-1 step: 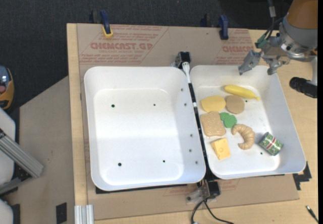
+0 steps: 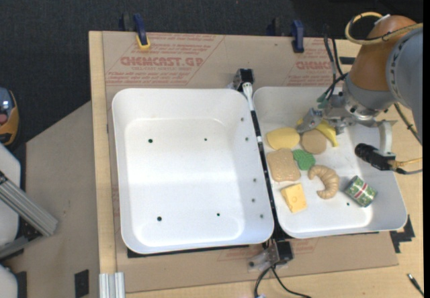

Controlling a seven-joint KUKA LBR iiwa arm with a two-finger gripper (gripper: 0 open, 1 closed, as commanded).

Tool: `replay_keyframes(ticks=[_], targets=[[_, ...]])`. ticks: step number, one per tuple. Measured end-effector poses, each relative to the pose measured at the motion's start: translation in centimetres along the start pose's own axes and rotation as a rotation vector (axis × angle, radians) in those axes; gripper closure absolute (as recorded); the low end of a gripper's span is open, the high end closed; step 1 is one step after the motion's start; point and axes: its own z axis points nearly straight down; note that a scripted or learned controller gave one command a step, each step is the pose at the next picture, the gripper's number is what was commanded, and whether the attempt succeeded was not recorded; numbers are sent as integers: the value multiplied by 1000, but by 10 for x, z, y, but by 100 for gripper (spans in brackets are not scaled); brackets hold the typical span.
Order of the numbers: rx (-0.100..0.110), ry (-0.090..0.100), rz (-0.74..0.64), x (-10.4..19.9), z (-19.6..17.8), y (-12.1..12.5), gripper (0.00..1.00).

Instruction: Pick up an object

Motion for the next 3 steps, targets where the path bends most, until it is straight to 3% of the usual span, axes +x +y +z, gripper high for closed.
replay_keyframes(ticks=[1,2,3], targets=[[-15,-4,-1,0,-20,4,100],[-27,-1,-12,82,-126,34,100],[-4,3,-10,167,-117,-63,100]])
